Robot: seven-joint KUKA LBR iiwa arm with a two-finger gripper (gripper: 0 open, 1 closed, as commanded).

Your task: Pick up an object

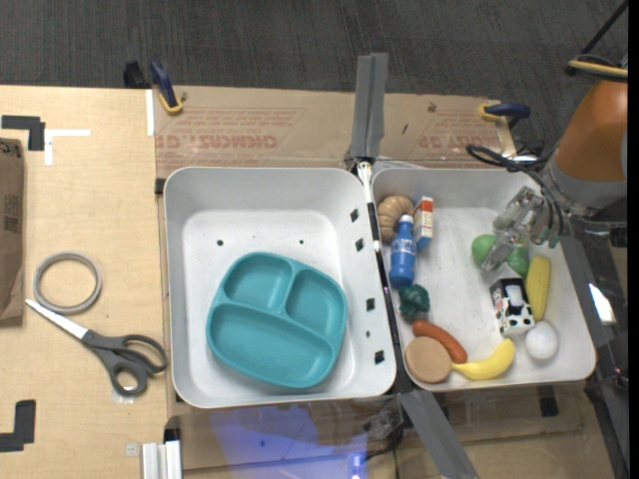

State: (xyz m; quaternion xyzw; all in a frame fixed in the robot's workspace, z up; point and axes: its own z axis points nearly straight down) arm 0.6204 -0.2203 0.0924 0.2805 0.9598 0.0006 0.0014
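A small rounded green object (496,251), smooth and apple-like in colour, is seen in the right bin (574,362), near that bin's right wall and just above a yellow corn cob (538,285). Part of it is covered by the gripper (506,242), so its full shape cannot be made out. The arm (594,148) is brought in from the right, its orange band above the bin's far right corner and its grey wrist angled down and to the left. The metal fingers (518,220) are placed directly over the green object, touching or nearly so. Whether the fingers are spread or closed cannot be told, nor whether the green object is gripped between them. A teal divided plate (277,319) is lying in the left bin (200,208).
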